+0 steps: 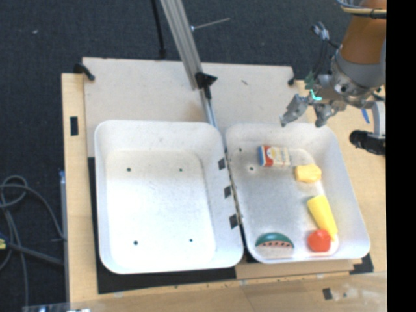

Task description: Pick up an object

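The right bin (pixel 344 174) holds a small milk-carton-like box (pixel 273 156), a pale yellow block (pixel 308 173), a long yellow piece (pixel 322 216), a red tomato-like ball (pixel 318 240) and a watermelon slice (pixel 273 242). My gripper (pixel 305 114) hangs above the bin's far rim, beyond the carton and the yellow block. Its two fingers are spread apart with nothing between them.
The left bin (pixel 104 174) sits beside the right one on the bench. A slanted metal post (pixel 185 38) rises behind the bins, near their shared wall. Cables (pixel 19 207) lie on the floor at the left.
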You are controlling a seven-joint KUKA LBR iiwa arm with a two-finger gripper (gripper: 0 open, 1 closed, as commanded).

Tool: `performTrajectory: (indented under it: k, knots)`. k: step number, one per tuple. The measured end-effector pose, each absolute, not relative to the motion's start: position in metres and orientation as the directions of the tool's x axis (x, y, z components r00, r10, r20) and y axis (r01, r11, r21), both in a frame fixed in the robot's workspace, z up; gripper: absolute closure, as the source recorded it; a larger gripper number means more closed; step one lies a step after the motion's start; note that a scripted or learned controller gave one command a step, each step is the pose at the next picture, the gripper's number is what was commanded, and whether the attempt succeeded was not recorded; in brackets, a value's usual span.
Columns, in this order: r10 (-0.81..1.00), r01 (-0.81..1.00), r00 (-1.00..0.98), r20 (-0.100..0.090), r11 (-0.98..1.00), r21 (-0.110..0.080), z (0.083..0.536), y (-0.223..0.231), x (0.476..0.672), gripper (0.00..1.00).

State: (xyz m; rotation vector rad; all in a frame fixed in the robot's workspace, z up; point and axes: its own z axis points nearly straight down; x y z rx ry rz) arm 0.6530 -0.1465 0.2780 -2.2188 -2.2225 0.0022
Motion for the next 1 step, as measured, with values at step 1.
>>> performTrajectory:
  k: [1]
  knots:
    - [1.000, 1.000, -0.004, -0.003, 0.004, 0.002, 0.2804, -0.1469, 0.6536, 0.00]
